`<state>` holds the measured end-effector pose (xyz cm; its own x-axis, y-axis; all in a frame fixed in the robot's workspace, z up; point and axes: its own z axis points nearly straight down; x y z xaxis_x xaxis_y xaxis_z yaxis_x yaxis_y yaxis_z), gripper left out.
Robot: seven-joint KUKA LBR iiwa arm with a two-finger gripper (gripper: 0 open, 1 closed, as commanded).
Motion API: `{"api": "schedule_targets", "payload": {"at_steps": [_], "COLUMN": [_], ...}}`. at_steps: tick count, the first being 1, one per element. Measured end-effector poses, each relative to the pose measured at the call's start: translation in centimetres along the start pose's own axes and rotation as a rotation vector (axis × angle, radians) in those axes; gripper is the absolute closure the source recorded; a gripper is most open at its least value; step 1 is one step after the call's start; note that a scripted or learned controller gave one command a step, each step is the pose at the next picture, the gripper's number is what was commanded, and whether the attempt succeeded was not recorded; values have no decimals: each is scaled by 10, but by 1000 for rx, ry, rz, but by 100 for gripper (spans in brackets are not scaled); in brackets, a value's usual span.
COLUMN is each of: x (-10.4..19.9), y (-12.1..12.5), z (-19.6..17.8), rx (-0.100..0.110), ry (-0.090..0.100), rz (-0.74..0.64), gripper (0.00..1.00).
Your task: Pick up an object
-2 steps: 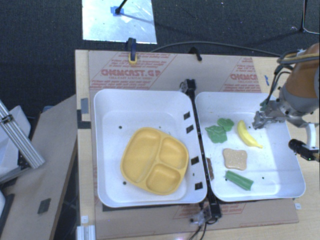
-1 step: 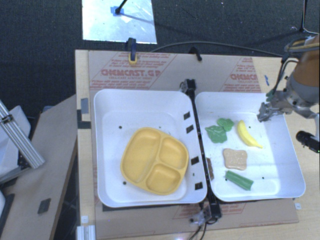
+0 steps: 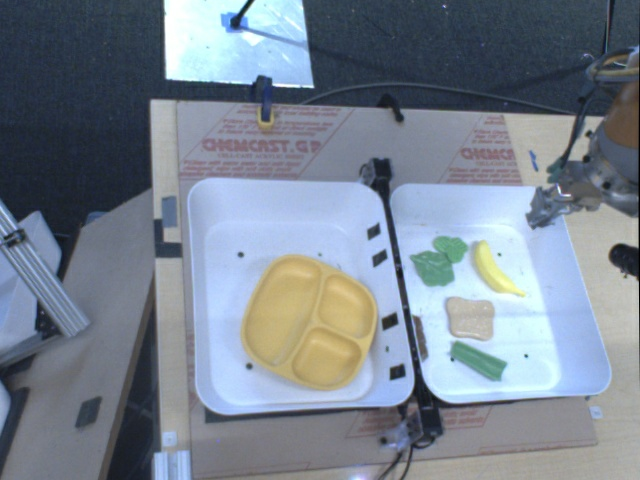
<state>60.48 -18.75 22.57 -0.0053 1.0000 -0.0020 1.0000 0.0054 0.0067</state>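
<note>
In the right bin lie a yellow banana, a leafy green piece, a tan slice of bread and a green pod-like stick. My gripper hangs over the bin's far right rim, up and to the right of the banana, apart from every object. Nothing shows between its tips. A yellow divided plate rests in the left bin.
A black divider with clips runs between the two bins. The grey arm with its orange band enters from the right edge. A metal sheet lies beyond the bench, and an aluminium rail stands at left.
</note>
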Motion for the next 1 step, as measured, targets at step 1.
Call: {"api": "schedule_targets", "payload": {"at_steps": [1], "x": [0], "y": [1], "z": [-35], "rx": [2], "ry": [1], "rz": [0], "gripper": [100]}}
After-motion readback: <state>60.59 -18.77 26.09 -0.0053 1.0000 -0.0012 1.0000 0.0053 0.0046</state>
